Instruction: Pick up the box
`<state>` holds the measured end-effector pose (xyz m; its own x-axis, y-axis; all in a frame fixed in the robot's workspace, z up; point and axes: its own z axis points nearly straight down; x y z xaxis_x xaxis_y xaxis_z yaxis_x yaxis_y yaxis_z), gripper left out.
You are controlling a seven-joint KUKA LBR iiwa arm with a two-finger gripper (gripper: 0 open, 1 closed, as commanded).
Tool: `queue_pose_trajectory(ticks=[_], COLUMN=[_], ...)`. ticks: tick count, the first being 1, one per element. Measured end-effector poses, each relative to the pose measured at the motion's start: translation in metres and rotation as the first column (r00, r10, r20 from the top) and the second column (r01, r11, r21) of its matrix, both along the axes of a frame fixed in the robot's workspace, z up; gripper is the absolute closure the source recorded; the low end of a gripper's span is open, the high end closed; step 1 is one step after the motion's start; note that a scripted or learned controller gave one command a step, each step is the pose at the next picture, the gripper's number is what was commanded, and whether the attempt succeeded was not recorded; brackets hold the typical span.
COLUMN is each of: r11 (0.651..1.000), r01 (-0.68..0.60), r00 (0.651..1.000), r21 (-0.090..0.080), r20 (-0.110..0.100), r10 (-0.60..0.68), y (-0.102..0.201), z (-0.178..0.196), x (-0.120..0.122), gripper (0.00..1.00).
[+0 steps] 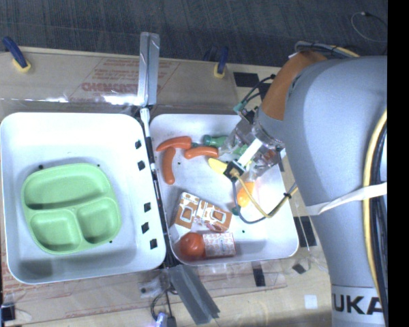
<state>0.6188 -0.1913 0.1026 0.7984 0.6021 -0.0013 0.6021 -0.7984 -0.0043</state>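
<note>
Orange-and-white printed cardboard marks the box (202, 213), which lies flat in the near half of the right bin (281, 240), just left of the bin's middle, with a red tomato-like item (189, 245) and a small pinkish packet (220, 244) touching or just beside its near edge. By the look of it the pick has not happened: the box rests on the bin floor, apart from the gripper (251, 154), which sits over the far right part of the same bin among a yellow piece (225, 168), a green item (215, 141) and orange sausage-like pieces (169, 157). Whether the jaws are wide or narrow I cannot tell; the wrist and cabling hide them. What is left is the whole job: travel nearer and leftward, descend, close, lift. The left bin (13, 135) bears a green divided tray (69, 207). Readable writing is scarce: "UKA" shows on the arm's base at the near right, faint reddish mirrored print lies on the cardboard sheet (116, 77) beyond the bins, illegible, and the box's own print is too small to read.
</note>
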Motion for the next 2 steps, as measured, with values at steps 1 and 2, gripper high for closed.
queue_pose_trajectory(ticks=[1, 2], r11=[0.981, 0.965], r01=[0.195, 0.262], r00=[0.981, 0.965], r21=[-0.001, 0.017], r20=[-0.001, -0.017], r10=[-0.195, -0.261], y=[0.042, 0.007], z=[-0.011, -0.012], x=[0.012, 0.01], gripper=[0.0, 0.0])
